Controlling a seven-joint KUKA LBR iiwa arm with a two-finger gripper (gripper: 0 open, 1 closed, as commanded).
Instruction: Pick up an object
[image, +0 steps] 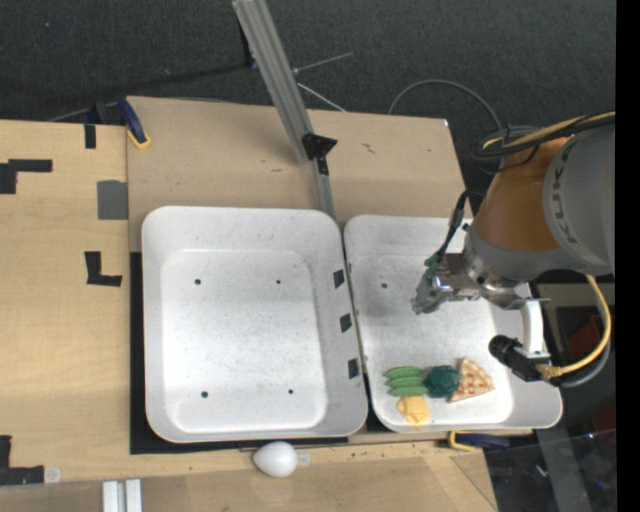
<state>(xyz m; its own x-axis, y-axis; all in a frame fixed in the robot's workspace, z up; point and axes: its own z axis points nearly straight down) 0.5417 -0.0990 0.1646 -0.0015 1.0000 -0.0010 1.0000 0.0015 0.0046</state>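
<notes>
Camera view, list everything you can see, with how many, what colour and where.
bins: 2, white, side by side on the bench
green pea pod toy: 1, green, right bin, near corner
dark green toy: 1, teal green, right bin, between the pod and the pizza slice
yellow toy: 1, yellow, right bin, just below the pod
pizza slice toy: 1, tan and red, right bin, near corner
white egg-shaped object: 1, white, on the bench below the left bin
arm: 1, grey with orange band, from the right
end effector: 1, dark grey, over the right bin

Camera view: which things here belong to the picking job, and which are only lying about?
For the job:
- hand
- green pods
- dark green piece
- yellow piece
- pizza slice
- right bin

Lying about:
- left bin
- white egg
- blue clamp
</notes>
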